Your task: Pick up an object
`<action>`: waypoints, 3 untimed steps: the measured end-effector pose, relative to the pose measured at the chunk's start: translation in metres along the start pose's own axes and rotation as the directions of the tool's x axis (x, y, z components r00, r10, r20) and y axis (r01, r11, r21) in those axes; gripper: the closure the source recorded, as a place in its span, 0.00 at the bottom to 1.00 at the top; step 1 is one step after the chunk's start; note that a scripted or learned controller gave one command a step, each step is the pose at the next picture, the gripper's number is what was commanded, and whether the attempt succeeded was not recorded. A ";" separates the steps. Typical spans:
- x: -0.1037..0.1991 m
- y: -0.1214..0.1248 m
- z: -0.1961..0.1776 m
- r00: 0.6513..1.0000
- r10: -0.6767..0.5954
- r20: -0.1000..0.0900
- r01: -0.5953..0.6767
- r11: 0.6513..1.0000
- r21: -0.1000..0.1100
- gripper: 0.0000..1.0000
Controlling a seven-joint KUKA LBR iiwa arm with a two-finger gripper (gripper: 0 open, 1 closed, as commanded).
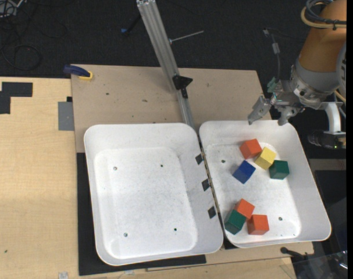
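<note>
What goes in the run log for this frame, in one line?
phase: pre-grasp | gripper: open, above right white bin far rim, nothing held | nearest: orange cube | blocks in bin: seven

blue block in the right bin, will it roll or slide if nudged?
The blue block looks like a flat-faced cube, so it probably slides rather than rolls. It appears rigid. The yellow block sits close beside it, so a push that way would likely move both.

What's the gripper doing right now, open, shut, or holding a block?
Gripper: open, nothing between its fingers, above the far rim of the right bin; the blocks lie in that bin.
</note>
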State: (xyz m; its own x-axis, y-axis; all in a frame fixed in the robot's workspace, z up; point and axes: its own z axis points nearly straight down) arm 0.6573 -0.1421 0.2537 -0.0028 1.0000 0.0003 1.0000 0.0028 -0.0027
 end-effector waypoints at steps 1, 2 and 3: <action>0.000 0.000 0.000 1.000 -0.002 0.000 0.002 1.000 0.000 0.00; 0.001 -0.003 0.065 1.000 0.002 -0.001 -0.002 1.000 0.007 0.00; 0.002 -0.006 0.109 1.000 0.003 -0.001 -0.003 1.000 0.005 0.00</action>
State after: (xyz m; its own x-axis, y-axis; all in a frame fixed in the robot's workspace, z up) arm 0.6514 -0.1402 0.1450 0.0001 1.0000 0.0008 1.0000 -0.0001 -0.0075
